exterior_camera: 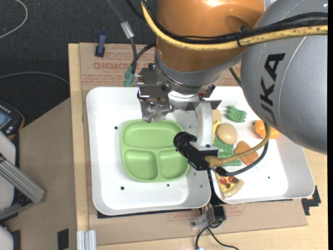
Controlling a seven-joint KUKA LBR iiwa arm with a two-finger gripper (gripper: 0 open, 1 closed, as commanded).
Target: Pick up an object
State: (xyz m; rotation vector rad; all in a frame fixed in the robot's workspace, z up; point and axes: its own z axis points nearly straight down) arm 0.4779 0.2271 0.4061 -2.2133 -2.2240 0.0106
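Note:
A light green divided plate [153, 151] lies in the left white bin [104, 139]. My gripper [154, 111] hangs low over the plate's far rim, under the big orange and grey wrist. Nothing shows held in it. The right bin [291, 184] holds toy food: a tan bun [226, 133], a green leafy piece [235, 113], an orange piece [258, 128], a brown sausage shape [246, 153] and a pizza slice [229, 184]. The arm hides much of the right bin's far half.
A black fitting with a yellow cable [191, 151] hangs from the arm over the ridge between the bins. Both bins rest on a cardboard sheet [83, 87]. A blue clip [100, 43] lies at its far left corner.

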